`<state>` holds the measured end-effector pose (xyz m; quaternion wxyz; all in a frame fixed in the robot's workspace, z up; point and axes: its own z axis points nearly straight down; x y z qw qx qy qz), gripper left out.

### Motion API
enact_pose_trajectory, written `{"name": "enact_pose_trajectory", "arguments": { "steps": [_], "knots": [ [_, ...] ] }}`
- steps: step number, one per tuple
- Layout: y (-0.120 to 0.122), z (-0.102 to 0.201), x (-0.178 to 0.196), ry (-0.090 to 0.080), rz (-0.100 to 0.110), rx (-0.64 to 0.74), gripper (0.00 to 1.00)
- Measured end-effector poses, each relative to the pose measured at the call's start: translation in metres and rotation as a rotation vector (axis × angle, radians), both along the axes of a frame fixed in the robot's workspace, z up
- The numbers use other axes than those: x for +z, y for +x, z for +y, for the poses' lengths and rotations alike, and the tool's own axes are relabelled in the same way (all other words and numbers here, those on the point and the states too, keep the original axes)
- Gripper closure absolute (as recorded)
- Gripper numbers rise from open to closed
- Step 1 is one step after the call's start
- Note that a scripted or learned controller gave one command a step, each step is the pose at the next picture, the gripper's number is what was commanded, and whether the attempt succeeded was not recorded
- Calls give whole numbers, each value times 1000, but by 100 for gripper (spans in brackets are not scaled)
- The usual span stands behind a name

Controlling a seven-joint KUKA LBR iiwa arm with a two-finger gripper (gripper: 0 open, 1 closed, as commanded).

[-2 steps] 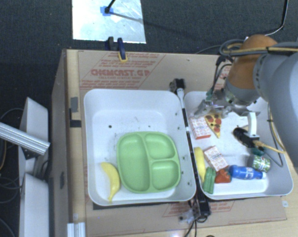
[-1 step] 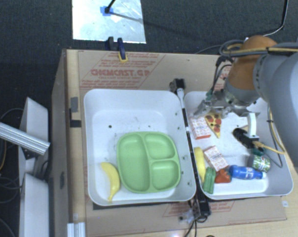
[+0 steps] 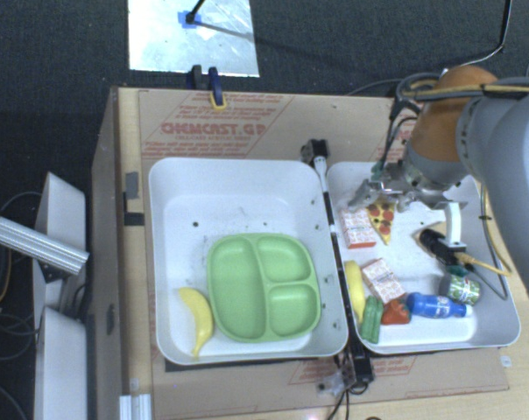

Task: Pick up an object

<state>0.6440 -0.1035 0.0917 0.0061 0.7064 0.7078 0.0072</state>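
- The gripper (image 3: 376, 191) hangs low over the right bin's (image 3: 501, 322) far left corner; whether it is open or closed cannot be told
- A pizza slice (image 3: 383, 218) lies just beside it, not visibly held
- Near: red-white box (image 3: 359, 228), blue bottle (image 3: 437, 305), can (image 3: 464, 288)
- Left bin (image 3: 172, 191): green tray (image 3: 264, 285), banana (image 3: 197, 318)

Two bins sit side by side on the counter (image 3: 247, 116). The left bin (image 3: 238, 178) holds a tray (image 3: 263, 285) with three parts, and a banana (image 3: 197, 319) lies just left of it. In the right bin (image 3: 497, 322), a pizza slice (image 3: 382, 219) lies at the back beside a small box (image 3: 359, 229). Nearer the front lie another box (image 3: 382, 280), a bottle (image 3: 437, 305) and a can (image 3: 463, 288) to its right
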Motion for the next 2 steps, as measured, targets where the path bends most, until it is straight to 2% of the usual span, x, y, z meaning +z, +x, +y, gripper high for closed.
{"name": "enact_pose_trajectory", "arguments": {
  "steps": [1,2],
  "knots": [
    [5,0,-1,1,8,3,0],
    [8,-3,-1,1,8,2,0]
  ]
}}
